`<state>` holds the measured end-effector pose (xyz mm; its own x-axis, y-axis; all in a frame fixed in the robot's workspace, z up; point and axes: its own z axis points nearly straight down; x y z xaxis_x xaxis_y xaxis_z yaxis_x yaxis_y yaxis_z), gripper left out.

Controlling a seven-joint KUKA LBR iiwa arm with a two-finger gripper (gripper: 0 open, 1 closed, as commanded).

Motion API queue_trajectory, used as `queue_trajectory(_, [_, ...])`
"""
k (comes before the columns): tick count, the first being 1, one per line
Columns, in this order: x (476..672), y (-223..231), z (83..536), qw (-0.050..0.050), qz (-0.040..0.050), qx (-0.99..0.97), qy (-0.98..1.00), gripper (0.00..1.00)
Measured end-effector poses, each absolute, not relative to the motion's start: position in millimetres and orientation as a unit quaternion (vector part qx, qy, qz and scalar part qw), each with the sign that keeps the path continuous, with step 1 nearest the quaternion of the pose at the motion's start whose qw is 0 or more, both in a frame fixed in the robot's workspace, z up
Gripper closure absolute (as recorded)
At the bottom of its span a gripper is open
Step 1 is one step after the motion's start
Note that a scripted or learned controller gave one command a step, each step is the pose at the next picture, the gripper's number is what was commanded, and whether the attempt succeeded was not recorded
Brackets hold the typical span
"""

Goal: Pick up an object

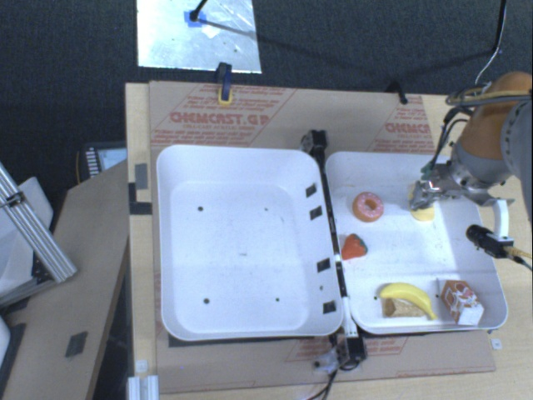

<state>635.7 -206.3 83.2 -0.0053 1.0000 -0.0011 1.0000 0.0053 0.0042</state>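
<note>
The right bin [391,167] holds a pink-frosted donut [367,207], a red strawberry [354,247], a yellow banana [409,295] lying over a brown piece [398,307], and a brown-and-white boxy item [461,301]. A pale yellow object [424,213] sits near the bin's back right. My gripper [425,194] is low over that yellow object, right at its top. Whether it grips the object is hidden by the wrist.
The left bin [241,240] lies beside the right one, with a black divider clamp strip [326,232] between them. The arm's orange band [491,115] and cabling crowd the right bin's far right side. A metal plate [198,22] lies beyond the bench.
</note>
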Motion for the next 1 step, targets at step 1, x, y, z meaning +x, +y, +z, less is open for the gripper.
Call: queue_trajectory(1, [635.8,-206.2,96.8,0.004,0.0018,0.705,0.710,1.00])
